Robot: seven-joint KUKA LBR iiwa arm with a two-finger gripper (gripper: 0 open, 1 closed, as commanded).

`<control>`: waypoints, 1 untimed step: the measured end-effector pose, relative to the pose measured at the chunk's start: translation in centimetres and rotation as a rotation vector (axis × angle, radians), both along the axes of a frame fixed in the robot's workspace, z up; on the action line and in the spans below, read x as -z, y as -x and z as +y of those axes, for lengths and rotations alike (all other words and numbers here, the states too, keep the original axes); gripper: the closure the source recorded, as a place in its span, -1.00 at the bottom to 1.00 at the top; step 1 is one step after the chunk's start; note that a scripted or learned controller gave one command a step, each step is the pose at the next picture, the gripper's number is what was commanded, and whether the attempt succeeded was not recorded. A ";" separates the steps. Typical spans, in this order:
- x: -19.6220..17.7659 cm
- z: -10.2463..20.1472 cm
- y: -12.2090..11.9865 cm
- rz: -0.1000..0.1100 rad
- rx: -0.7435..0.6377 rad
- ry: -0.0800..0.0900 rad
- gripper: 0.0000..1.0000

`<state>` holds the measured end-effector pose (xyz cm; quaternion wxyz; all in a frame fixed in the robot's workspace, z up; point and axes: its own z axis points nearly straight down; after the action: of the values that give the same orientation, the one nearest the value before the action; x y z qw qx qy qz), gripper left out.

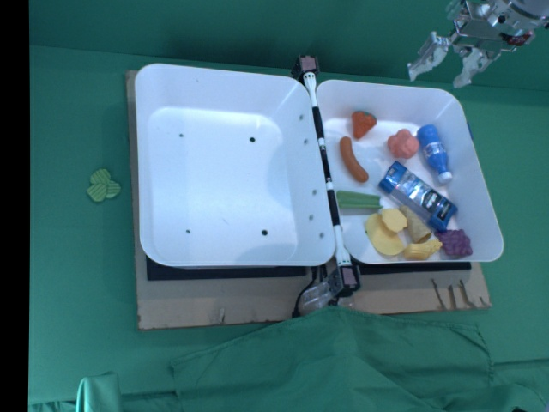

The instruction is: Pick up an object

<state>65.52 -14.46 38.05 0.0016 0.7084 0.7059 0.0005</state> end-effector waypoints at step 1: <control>9.3 1.3 -4.2 0.005 -0.003 0.000 -1.00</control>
<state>69.74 -13.19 28.79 -0.0001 0.7073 0.7069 -0.0012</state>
